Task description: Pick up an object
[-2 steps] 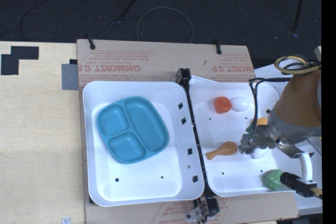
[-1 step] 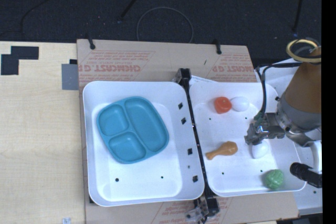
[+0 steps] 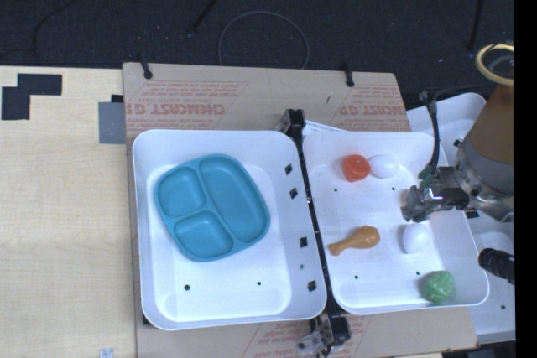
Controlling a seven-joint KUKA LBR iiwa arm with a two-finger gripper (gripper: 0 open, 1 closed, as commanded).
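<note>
The right bin (image 3: 369, 289) holds a red-orange ball (image 3: 356, 168) with a white egg-shaped piece (image 3: 384, 167) beside it near the far wall. A tan chicken drumstick (image 3: 357, 241) lies mid-bin, a second white egg (image 3: 414, 239) sits to its right, and a green leafy ball (image 3: 437, 286) rests in the near right corner. My gripper (image 3: 417, 205) hangs over the right side of this bin, just above the second white egg. I see nothing held in it.
The left bin (image 3: 168, 298) carries a blue three-compartment plate (image 3: 211, 205). A black divider (image 3: 306, 222) runs between the bins. Cardboard lies under both, with a wooden bench top at left and cables on the dark floor behind.
</note>
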